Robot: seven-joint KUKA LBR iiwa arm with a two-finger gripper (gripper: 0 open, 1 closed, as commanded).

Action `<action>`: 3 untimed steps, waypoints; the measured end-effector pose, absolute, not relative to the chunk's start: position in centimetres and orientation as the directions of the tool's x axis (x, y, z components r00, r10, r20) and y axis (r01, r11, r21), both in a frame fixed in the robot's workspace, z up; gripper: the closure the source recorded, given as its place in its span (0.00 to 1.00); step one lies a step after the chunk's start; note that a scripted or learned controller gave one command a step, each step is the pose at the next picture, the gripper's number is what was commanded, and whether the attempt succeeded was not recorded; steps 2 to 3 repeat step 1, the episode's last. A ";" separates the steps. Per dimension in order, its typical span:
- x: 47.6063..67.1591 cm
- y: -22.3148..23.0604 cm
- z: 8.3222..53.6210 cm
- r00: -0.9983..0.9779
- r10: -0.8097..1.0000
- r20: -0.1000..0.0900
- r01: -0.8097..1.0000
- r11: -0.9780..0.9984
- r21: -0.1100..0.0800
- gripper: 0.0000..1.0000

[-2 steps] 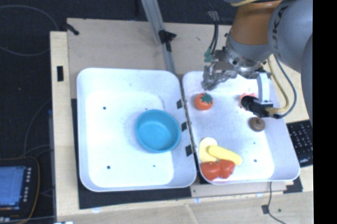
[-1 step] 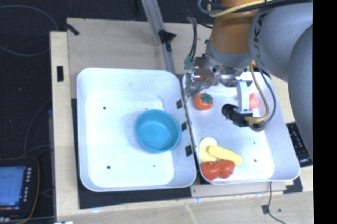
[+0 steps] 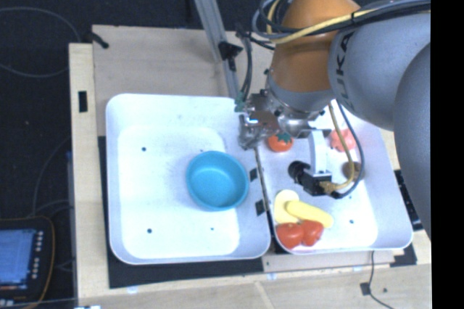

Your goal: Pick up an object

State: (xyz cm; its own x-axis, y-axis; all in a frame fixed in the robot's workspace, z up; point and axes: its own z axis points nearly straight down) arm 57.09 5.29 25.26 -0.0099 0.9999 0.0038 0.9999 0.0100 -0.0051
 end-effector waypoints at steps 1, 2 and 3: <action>54.7 8.9 24.1 -0.008 1.000 0.000 1.000 0.008 -0.006 1.00; 54.7 8.9 24.1 -0.008 1.000 0.000 1.000 0.008 -0.006 1.00; 54.7 8.9 24.1 -0.008 1.000 0.000 1.000 0.008 -0.006 1.00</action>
